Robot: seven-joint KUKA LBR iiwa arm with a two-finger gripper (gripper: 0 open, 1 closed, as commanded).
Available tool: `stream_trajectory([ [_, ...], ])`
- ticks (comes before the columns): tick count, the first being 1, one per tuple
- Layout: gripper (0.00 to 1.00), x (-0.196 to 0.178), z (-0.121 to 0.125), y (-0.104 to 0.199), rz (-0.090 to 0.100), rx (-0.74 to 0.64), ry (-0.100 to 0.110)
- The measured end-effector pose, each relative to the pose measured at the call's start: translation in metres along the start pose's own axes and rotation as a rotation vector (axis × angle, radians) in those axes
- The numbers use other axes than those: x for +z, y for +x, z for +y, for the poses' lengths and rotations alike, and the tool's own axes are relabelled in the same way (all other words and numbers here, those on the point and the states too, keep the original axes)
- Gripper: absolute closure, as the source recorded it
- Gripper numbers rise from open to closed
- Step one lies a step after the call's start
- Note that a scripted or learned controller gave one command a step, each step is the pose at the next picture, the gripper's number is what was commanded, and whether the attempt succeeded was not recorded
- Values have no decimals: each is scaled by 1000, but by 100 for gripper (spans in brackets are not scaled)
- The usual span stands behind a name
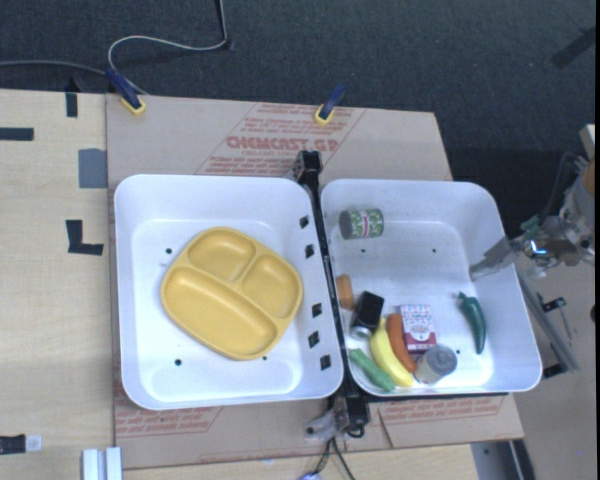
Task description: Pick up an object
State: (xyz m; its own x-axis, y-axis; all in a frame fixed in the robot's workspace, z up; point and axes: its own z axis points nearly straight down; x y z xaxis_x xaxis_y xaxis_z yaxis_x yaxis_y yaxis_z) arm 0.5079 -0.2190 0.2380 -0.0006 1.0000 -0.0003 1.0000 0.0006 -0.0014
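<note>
Two shallow white bins are sitting side by side on a cardboard sheet [280, 143]. The left bin [140, 288] is holding a yellow divided plate [232, 292] lying flat near its centre. The right bin [480, 208] is holding the loose objects: a green can [361, 223] is lying on its side toward 11 o'clock of the bin, apart from the rest; a green pepper [474, 322] is lying toward 3 o'clock near the right wall; a cluster is crowding the 7 o'clock corner, where a banana [389, 358], a carrot [397, 336], a red-and-white box [417, 328], a grey lid [437, 362], a black block [367, 313] and a green pod [369, 368] are lying close together, several touching. A small orange piece [345, 291] is resting against the left wall at 9 o'clock. The gripper [500, 255] is reaching in over the bin's right rim at 3 o'clock, above and beside the pepper; nothing is showing between its fingers, and how far they are parted cannot be told.
</note>
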Motion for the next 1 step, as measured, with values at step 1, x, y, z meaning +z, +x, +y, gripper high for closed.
stream_trajectory([
  [1, 0, 150, 37, 25, 1, -1, -3],
])
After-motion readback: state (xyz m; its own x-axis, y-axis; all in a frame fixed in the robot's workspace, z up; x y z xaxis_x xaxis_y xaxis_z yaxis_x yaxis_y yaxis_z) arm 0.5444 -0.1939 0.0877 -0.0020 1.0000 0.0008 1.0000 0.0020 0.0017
